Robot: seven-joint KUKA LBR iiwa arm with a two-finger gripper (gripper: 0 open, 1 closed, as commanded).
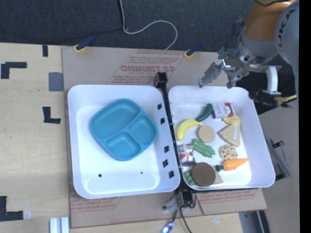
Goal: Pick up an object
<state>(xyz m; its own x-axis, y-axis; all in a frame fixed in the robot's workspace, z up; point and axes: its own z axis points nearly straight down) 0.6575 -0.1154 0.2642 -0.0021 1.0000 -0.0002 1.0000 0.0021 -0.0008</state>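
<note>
My gripper [221, 78] hangs above the far rim of the right bin [263, 144], its two fingers spread open with nothing between them. Below it in that bin lie several toy foods: a red and white carton [223, 110], a dark green pepper [204, 112], a yellow banana [187, 127], a round cracker [206, 134], a cheese wedge [231, 132], a green pod [203, 147], a cookie [227, 152], a carrot [234, 164], a small can [186, 154] and a brown patty [202, 174]. The carton and pepper lie nearest the gripper.
The left bin [121, 181] holds a blue divided plate [124, 128]. A black divider [166, 125] runs between the bins. Both bins rest on a cardboard sheet [131, 67], with a white cable [146, 28] behind it. The arm [269, 18] enters from the upper right.
</note>
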